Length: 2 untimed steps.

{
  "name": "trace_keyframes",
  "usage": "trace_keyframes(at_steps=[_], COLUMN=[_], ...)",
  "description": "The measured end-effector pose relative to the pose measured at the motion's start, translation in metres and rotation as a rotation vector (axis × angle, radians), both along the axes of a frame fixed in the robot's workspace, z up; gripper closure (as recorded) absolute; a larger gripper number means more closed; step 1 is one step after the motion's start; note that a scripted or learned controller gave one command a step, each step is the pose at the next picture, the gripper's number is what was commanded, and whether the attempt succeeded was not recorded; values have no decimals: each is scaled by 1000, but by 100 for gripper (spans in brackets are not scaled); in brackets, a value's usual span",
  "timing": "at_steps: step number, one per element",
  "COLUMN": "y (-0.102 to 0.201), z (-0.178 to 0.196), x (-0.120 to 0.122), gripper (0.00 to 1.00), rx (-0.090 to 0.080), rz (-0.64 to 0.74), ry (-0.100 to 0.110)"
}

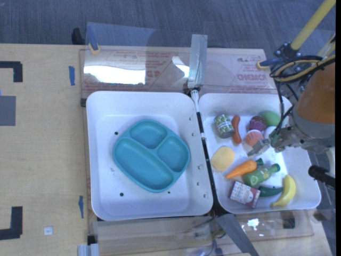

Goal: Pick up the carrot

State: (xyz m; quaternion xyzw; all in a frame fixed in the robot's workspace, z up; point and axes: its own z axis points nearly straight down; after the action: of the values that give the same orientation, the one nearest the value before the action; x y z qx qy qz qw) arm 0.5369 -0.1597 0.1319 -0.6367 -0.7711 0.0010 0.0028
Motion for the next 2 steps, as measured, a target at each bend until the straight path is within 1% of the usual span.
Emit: trace_keyframes(at_steps=[1, 2], y=[8, 48], z=[8, -44], x=[-30, -3], gripper=[0, 0], rx=[0, -2], rz=[152, -4], ry=[-4, -11])
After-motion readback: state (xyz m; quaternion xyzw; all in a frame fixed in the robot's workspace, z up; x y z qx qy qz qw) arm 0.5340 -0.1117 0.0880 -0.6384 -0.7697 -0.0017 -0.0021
